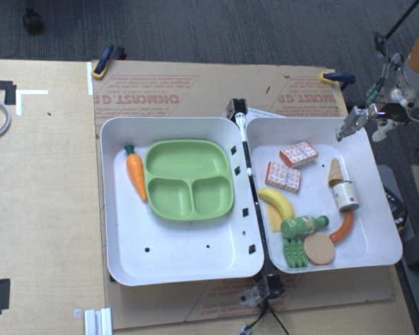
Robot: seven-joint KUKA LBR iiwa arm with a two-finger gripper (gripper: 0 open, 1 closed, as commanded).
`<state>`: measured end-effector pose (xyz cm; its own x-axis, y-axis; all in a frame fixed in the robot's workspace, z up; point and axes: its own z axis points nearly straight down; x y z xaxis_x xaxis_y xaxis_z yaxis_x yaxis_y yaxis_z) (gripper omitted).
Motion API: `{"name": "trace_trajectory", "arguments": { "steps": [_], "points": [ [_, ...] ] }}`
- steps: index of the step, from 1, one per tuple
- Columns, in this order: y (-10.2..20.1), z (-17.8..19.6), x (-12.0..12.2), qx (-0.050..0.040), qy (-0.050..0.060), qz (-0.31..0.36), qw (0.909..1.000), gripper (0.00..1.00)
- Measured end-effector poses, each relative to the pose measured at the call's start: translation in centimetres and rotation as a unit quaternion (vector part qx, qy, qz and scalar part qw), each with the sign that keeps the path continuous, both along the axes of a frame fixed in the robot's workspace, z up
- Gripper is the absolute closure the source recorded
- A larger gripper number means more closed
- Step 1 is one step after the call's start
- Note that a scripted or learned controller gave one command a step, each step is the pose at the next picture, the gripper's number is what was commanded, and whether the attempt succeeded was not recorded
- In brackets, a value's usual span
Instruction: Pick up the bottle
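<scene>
The small green plastic bottle (304, 224) lay on its side in the right white bin (377, 187), between a yellow banana (276, 202) and a tan disc (319, 250). The two-finger gripper (355, 123) hovered above that bin's far right corner (whether its fingers were parted could not be told).

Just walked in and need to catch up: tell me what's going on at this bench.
A robot arm is set to pick up the green bottle, which lies untouched in the right bin among a banana, a sausage and other toy food. The end effector hangs over that bin's far right corner, well away from the bottle. The left bin holds a green divided plate and a carrot.
</scene>
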<state>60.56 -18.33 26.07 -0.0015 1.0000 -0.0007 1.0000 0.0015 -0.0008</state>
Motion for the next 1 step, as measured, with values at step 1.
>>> {"name": "trace_trajectory", "arguments": {
  "steps": [1],
  "points": [
    [-0.02, 0.96, 0.04, -0.0006, 0.000, 0.001, 1.0000, 1.00]
  ]
}}
